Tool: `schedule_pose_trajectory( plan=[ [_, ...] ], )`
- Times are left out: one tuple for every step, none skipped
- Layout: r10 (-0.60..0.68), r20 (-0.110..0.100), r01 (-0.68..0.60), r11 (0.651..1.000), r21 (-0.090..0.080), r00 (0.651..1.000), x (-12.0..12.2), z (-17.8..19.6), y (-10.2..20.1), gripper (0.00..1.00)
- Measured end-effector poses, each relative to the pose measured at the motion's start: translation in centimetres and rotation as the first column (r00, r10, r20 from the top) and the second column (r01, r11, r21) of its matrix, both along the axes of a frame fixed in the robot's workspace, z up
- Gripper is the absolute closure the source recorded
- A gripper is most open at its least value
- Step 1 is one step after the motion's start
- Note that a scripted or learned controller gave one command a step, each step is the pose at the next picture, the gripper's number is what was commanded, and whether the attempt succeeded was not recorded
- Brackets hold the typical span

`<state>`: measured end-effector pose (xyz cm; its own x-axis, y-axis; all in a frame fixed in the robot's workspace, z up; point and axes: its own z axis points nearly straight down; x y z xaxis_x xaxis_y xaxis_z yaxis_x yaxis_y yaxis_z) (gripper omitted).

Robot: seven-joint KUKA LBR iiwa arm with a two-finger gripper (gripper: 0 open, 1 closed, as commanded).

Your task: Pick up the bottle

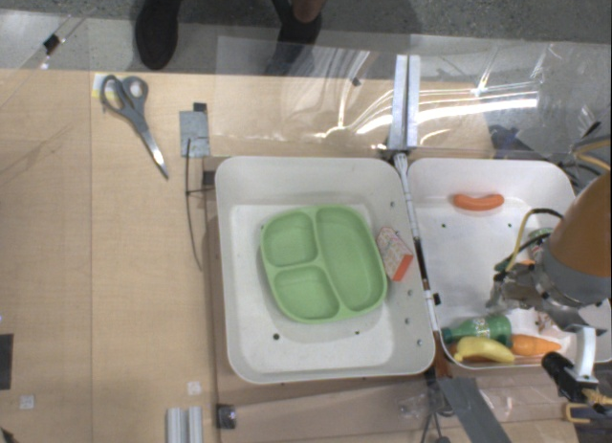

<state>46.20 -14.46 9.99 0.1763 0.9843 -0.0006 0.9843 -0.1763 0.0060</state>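
The bottle (pixel 480 327), green with a pale band, lies on its side at the lower edge of the right bin (pixel 449 250), in the lower right of the frame. A yellow banana (pixel 484 349) lies just below it, touching, and an orange carrot (pixel 535 343) sits just to their right. The gripper (pixel 524 290) hangs just above and to the right of the bottle; whether its pincer is released or clenched cannot be told. The arm (pixel 585 245) enters from the right edge. An orange sausage (pixel 477 202) lies near the top of the same bin. In the left bin (pixel 239 269) rests a green divided tray (pixel 322 263), with a small packet (pixel 394 251) beside it. Scissors (pixel 132 114) lie on the bench at upper left.
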Motion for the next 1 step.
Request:
schedule_pose_trajectory(
  plan=[
    [-0.136, -0.001, 0.136, 0.991, 0.001, 0.991, -0.08, 4.31, -2.3, 1.0]
  ],
)
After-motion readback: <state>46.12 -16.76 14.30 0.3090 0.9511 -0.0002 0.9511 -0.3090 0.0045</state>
